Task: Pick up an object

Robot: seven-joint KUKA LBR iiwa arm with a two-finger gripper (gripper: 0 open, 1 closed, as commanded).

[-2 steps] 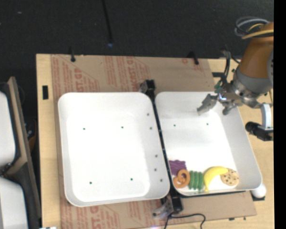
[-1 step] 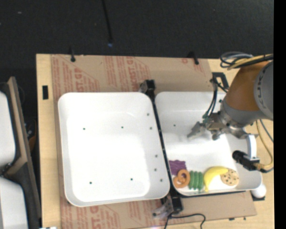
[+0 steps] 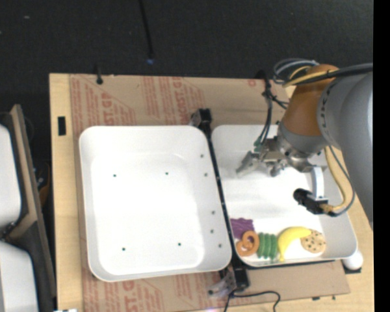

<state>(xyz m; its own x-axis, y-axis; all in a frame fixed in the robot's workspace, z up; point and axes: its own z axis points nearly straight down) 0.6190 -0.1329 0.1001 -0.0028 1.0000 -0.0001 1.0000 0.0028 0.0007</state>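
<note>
I'm looking down on the table (image 3: 65, 194) from the fixed overhead camera; working near to far. Nearest edge of the right bin (image 3: 341, 242) is carrying a row of small objects, all lying along its front wall; from left, a purple piece (image 3: 241, 225), an orange ring (image 3: 247, 244) just below it and touching, a green ribbed piece (image 3: 268, 246), a yellow banana (image 3: 292, 236), then a tan cookie (image 3: 312, 242) lying against the banana's right end. None of these is lifted; all are sitting on the bin floor. The left bin (image 3: 97, 174) is lying beside it, rims touching along the middle. Further back, the arm (image 3: 341, 119) is reaching in from the right, orange band (image 3: 302, 112) showing above the wrist; the tool (image 3: 265, 163) is hovering over the far half of the right bin, well apart from the object row. Its fingers (image 3: 248, 164) are reading as splayed apart, nothing between them; I'm seeing no object in its grip. Black cable (image 3: 312, 201) is hanging off the wrist toward the right wall.
</note>
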